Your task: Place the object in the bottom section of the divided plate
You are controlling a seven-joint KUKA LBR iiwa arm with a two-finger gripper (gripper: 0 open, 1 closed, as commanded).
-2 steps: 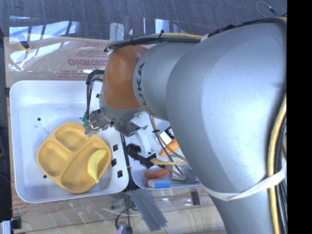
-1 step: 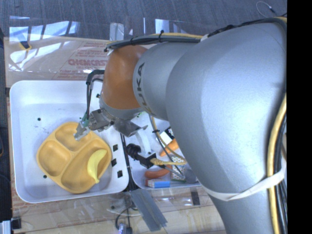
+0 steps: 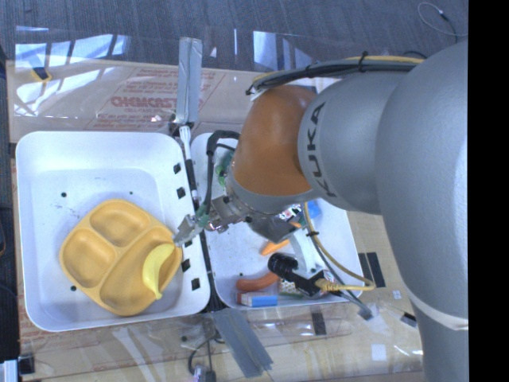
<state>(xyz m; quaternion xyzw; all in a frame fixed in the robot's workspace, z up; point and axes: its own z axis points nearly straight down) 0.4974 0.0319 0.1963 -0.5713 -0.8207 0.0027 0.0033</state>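
One arm reaches left, its hand beside the plate; grip unclear.

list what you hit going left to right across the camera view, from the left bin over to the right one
left bin → yellow divided plate → banana → gripper at the bins' divide → right bin → red object → orange-banded arm
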